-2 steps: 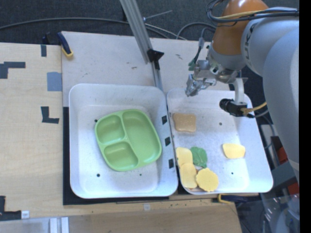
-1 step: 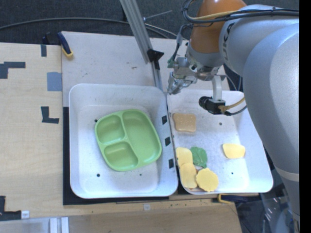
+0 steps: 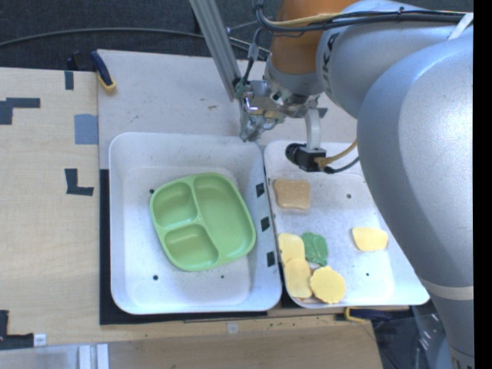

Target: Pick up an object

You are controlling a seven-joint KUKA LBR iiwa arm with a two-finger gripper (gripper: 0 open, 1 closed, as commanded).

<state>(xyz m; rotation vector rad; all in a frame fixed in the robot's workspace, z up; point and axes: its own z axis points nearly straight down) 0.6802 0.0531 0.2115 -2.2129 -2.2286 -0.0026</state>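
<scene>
Two white bins are set side by side on the bench. In the left bin a green tray with three parts is laid flat, near the middle. In the right bin small food pieces are spread out. A tan square is placed at 12 o'clock in that bin. A yellow piece is found alone at 3 o'clock. At 6 o'clock a little group is seen: a green leaf and three yellow pieces, all touching or just beside each other. The grey arm is reached in from the right, with its orange band at the top. The pincer is hung over the far edge of the bins, at 12 o'clock, just where the two bins meet. It is well apart from the food. How wide it is spread cannot be told, and nothing is seen held in it. A blue and yellow tool is laid on the bench at 11 o'clock.
</scene>
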